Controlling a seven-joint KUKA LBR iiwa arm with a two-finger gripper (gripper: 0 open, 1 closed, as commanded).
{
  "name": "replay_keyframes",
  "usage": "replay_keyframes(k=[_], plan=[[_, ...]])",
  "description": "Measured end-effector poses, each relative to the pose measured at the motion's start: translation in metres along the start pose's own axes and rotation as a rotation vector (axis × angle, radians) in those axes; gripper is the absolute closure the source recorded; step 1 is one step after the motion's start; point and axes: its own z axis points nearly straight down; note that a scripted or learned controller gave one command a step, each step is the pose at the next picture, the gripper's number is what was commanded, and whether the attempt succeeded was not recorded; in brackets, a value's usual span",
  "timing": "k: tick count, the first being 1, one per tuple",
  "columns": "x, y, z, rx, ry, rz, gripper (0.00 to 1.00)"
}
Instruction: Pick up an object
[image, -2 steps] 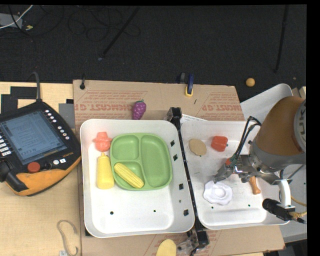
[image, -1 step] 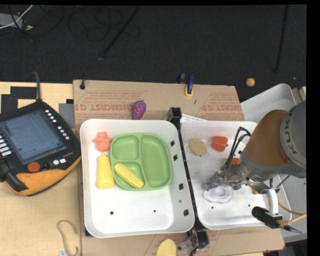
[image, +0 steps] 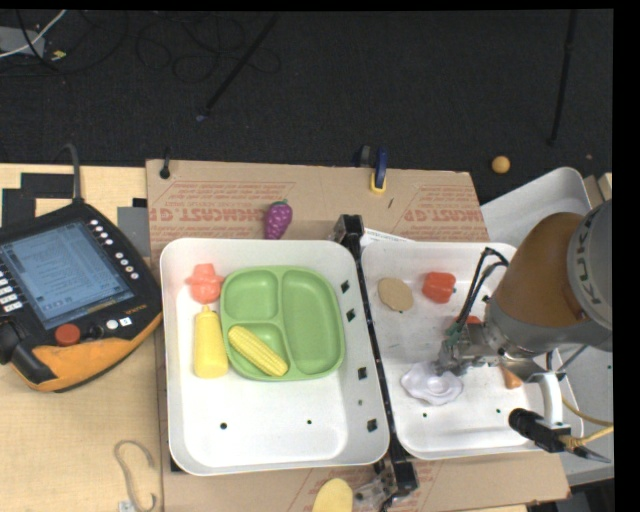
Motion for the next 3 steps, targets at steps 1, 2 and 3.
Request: replay_keyframes(k=[1, 2, 3], plan=[[0.002, 0.008, -0.046, -0.004, -0.003, -0.005, 1.00], [0.002, 0.003, -0.089, -0.004, -0.003, -0.005, 1.00], [0.001, 0.004, -0.125, -0.005, -0.003, -0.006, 1.00]])
